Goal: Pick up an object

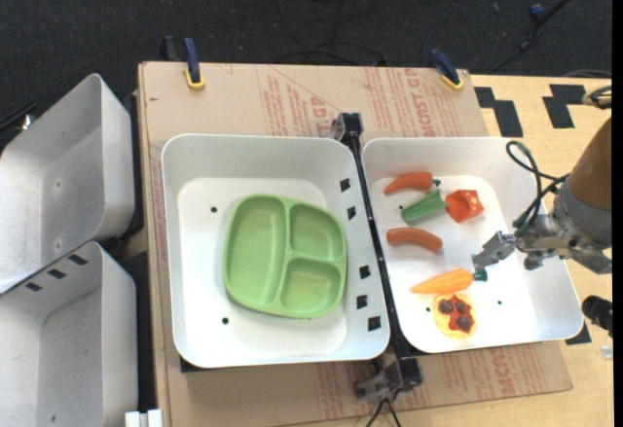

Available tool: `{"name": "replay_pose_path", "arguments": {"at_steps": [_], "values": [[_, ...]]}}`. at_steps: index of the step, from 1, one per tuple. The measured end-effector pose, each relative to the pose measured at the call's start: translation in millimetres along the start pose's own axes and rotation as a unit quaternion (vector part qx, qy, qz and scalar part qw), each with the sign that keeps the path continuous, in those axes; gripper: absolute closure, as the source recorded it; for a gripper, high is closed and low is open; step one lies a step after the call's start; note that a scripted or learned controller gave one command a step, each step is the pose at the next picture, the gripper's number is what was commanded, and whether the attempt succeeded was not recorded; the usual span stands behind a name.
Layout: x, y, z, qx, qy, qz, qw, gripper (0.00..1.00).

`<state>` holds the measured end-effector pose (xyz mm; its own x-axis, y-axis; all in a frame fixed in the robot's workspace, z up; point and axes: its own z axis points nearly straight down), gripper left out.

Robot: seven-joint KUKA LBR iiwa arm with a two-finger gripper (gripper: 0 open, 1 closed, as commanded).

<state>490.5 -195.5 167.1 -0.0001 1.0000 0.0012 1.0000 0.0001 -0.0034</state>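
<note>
I start with the big things. The left shallow white plastic bin [185, 250] holds a light green plastic plate with three sections [285, 256]. The right shallow white plastic bin [545, 303] holds the toy food, and my grey arm with the orange band [589, 192] comes into it from three o'clock.

The grey two-finger gripper [490, 254] sits low over the right bin. I cannot tell how far it is open, and I see nothing held in it.

The thing I would go for is the orange toy carrot with a green end [443, 282]. It lies just beside the gripper, at about eight o'clock from the tip. Its long side runs from nine o'clock to three o'clock, tipped up a little at the green end, which is the end closest to the gripper.

Smaller things sit around it. A brown toy sausage [415, 239] lies at ten o'clock from the gripper. A little yellow toy piece with dark red berries [455, 315] lies just below the carrot, at six o'clock from it.
</note>
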Motion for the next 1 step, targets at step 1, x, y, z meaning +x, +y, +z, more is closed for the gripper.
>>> {"name": "replay_pose_path", "arguments": {"at_steps": [1], "values": [[-6.1, 0.2, 57.7, -0.004, 0.000, 0.002, 1.0000, 0.00]]}}
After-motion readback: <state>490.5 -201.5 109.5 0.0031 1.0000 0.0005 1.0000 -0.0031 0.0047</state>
